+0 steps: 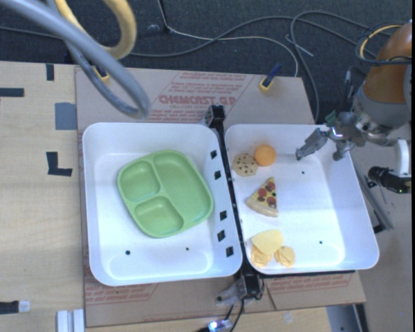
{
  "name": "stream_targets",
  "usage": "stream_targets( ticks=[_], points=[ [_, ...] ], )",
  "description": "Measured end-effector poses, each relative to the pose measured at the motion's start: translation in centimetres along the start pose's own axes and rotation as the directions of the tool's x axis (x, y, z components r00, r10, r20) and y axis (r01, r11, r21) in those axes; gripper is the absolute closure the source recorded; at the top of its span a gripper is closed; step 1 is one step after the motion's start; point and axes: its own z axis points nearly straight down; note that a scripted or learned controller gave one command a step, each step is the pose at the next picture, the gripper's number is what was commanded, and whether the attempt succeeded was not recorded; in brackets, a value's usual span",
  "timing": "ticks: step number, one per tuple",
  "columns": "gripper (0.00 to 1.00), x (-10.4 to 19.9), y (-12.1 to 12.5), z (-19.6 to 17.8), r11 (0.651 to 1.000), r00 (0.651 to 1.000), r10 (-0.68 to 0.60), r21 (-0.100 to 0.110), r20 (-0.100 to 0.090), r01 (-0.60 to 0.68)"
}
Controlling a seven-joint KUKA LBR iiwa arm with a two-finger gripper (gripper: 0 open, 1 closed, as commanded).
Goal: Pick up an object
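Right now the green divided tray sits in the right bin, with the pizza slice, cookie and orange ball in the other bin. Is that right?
Not quite. The green divided tray sits in the left bin, not the right one. The pizza slice, cookie and orange ball are in the other bin, as the camera view shows.

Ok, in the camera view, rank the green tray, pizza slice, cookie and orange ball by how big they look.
1. Green tray, by far the largest.
2. Pizza slice.
3. Cookie and orange ball look about alike; I would not rank one over the other.
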Motion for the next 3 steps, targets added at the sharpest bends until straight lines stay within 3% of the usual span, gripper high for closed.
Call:
stream_targets(
  ticks=[2, 3],
  points=[
    [0.00, 0.7, -1.0, 9.5, 1.000, 1.000, 0.000, -0.002, 0.001, 0.000],
    [1.00, 0.8, -0.9, 8.3, 1.000, 1.000, -0.001, -0.005, 0.001, 0.001]
  ],
)
